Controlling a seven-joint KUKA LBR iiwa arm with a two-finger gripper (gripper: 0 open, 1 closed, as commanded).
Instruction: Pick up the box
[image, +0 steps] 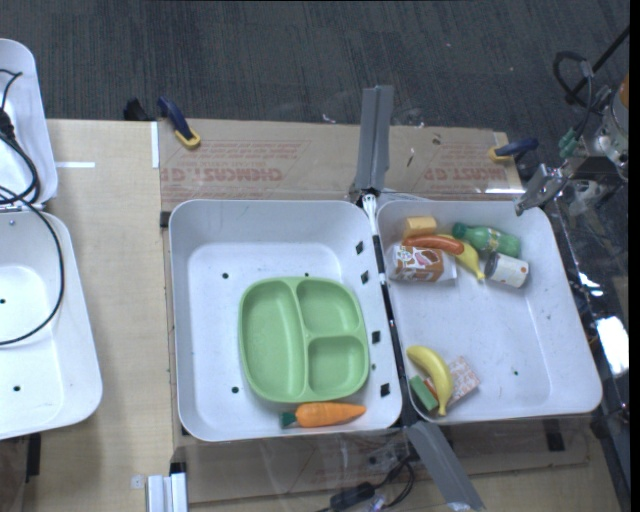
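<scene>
The box (420, 263), a small orange and white carton, lies on its side at the back left of the right bin (540, 340). It touches an orange sausage-shaped toy (438, 243) behind it, and a small banana (468, 258) lies to its right. My gripper (537, 188) hangs at the back right corner of that bin, well to the right of the box and apart from it. Nothing is seen in it.
Around the box lie a yellow block (420, 227), a green bottle (490, 239) and a white cylinder (508, 272). A second banana (432, 368) and a packet (461, 379) sit at the front. The left bin (200, 300) holds a green divided plate (303, 338) and a carrot (325, 413).
</scene>
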